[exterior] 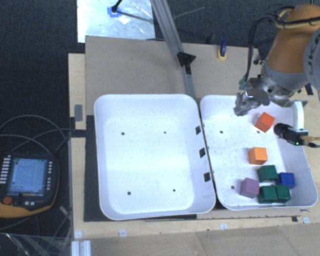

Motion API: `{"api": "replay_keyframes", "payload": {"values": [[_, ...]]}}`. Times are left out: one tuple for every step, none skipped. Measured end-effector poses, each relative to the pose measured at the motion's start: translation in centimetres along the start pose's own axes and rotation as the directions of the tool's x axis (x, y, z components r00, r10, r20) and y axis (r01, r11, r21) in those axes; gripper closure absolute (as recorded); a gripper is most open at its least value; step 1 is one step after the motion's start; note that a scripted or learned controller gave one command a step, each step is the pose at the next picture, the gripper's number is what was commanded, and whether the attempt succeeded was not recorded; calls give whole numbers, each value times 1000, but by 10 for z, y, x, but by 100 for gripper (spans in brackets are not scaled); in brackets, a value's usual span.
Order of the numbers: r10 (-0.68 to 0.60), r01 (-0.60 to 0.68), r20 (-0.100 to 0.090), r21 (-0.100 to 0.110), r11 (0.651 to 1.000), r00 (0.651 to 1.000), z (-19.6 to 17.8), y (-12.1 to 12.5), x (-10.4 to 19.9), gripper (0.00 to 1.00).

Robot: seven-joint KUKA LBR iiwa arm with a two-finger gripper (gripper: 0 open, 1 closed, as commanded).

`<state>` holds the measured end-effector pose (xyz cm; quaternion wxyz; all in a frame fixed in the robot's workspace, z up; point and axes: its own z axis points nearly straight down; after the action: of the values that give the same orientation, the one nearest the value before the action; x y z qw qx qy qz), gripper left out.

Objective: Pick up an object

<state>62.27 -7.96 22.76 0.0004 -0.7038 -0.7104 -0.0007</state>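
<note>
Orange cube (264, 121) tilted in right bin (224, 143), near gripper (242, 106); arm angled down from right, gripper's opening impossible to tell

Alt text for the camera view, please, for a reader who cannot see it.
The arm's gripper hangs over the far end of the right white bin, beside an orange block. Nearer the camera in that bin lie a second orange block, a purple block, a blue block and green blocks. The left white bin sits alongside.
</note>
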Motion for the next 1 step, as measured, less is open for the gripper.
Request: {"api": "replay_keyframes", "payload": {"values": [[-2, 2, -1, -2, 1000, 1000, -1, 9, 58, 100]]}}
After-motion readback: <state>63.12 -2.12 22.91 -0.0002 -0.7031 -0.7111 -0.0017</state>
